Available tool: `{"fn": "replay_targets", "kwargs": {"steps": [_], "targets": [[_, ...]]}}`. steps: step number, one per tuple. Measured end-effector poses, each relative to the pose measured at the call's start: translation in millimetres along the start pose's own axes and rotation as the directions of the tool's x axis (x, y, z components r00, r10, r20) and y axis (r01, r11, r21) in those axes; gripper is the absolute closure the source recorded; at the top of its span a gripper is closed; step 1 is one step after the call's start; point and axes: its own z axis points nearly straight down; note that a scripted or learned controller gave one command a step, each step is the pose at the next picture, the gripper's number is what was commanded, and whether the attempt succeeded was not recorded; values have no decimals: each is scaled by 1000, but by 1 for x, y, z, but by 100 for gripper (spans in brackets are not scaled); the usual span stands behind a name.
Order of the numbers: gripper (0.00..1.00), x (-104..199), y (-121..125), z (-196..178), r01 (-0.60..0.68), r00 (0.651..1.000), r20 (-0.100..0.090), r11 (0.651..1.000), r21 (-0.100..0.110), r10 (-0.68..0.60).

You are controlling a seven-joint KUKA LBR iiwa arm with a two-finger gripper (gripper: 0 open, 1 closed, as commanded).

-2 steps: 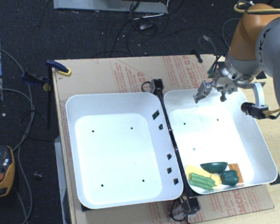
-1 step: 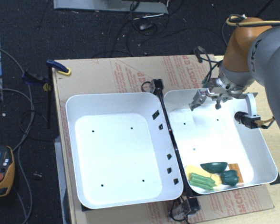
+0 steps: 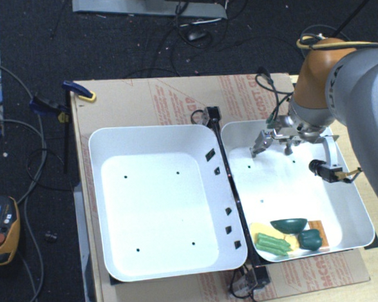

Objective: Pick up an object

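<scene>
The bumpy green plastic toy (image 3: 273,243), likely light and stiff, lies at the near edge of the right white bin (image 3: 347,194), best pinched across its middle, while the two-finger gripper (image 3: 273,142) is seen spread open and holding nothing at the bin's far end.

Faint red mirrored print on the cardboard sheet (image 3: 172,93), none of it legible

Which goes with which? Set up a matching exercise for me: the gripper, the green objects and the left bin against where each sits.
Things:
1. gripper
2. green objects
3. left bin

Places:
A. near corner of the right bin
B. beside the right bin, on the view's left
C. over the far end of the right bin

Pairs: 1-C, 2-A, 3-B
</scene>
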Motion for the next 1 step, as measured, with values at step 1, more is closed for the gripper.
{"fn": "replay_targets", "kwargs": {"steps": [1], "targets": [[100, 0, 1, -13, 0, 1000, 1, 1000, -4, 0]]}}
